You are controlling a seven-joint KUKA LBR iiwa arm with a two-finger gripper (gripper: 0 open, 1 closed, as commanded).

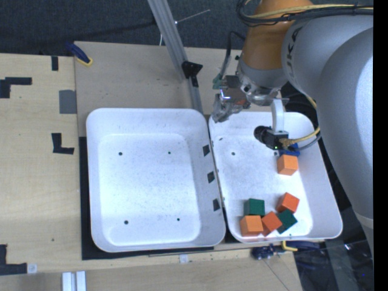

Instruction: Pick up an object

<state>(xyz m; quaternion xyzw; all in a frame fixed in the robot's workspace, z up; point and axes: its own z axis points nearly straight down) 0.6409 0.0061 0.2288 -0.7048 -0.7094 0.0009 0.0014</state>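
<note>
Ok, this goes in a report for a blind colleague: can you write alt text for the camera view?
A grey arm with an orange band reaches in from the right, its gripper above the far-left corner of the right white bin. That bin holds orange and green blocks: one orange block apart near its right wall, the rest clustered at its near end. The left bin sits alongside.

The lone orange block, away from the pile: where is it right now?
The lone orange block lies in the right bin, near its right wall, just below the black fitting and apart from the block cluster.
</note>
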